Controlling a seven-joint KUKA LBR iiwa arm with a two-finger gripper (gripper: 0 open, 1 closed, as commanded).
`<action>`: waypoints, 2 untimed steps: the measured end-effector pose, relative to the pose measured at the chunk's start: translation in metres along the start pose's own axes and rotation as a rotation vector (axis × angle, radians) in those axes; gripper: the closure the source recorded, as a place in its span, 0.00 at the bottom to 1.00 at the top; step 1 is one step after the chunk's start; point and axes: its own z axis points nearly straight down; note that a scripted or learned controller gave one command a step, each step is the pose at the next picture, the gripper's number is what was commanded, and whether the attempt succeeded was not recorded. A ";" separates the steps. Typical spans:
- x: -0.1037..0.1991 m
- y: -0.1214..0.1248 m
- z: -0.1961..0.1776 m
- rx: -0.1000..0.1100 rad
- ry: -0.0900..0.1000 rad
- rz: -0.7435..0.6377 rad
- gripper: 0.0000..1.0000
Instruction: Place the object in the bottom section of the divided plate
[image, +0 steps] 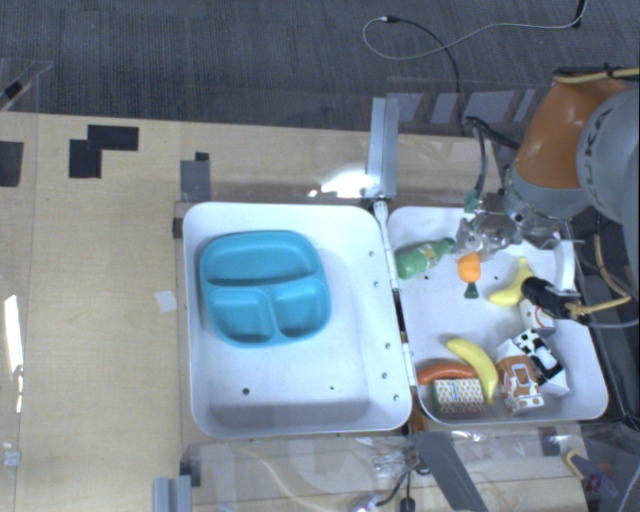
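Camera view: end effector (487, 232) above carrot (468, 268)

Smooth matt blue plastic plate (263, 286); glossy white bins (290, 400); pale wood-look bench (90, 350).

Robotics lab, w/ a pale wood bench (90, 330) carrying two white bins (300, 400) framed by metal brackets, black marker squares (100, 148) left of the bins, loose cable (420, 40) on dark carpet behind them.
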 end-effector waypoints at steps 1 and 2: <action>0.075 0.038 -0.011 -0.001 0.000 -0.267 1.00; 0.076 0.039 -0.021 -0.003 -0.001 -0.271 1.00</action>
